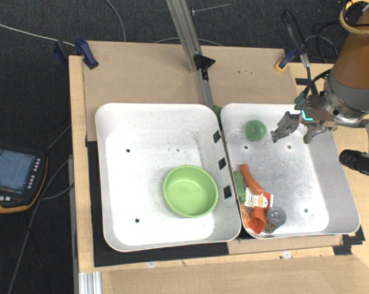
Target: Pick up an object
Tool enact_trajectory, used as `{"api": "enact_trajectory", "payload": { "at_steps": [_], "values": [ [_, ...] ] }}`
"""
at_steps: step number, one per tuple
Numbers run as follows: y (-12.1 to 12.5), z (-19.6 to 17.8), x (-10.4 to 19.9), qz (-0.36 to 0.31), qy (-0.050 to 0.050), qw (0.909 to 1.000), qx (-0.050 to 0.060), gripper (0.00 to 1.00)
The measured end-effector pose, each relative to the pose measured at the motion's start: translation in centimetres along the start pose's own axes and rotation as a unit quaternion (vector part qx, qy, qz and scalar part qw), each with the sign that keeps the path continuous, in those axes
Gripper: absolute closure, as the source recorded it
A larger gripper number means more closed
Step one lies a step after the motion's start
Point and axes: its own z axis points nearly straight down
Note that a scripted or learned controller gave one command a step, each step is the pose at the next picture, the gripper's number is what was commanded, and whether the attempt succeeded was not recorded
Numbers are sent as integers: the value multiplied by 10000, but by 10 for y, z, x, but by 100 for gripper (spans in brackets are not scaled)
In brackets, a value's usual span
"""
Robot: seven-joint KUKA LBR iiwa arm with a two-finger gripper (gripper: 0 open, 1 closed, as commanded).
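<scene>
your gripper [296,130] hangs spread-fingered over the right bin [319,182], near a green ball [255,130]; the left bin [135,133] holds a green bowl [190,191].

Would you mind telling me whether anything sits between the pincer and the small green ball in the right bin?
Nothing visible does. The pincer hangs just right of the green ball, with bare bin floor between them. The orange packet lies nearer the bin's front edge.
</scene>
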Motion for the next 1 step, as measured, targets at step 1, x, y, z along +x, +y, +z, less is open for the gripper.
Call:
{"api": "enact_trajectory", "payload": {
  "at_steps": [1],
  "values": [
    [0, 0, 0, 0, 0, 10000, 1, 0]
  ]
}}
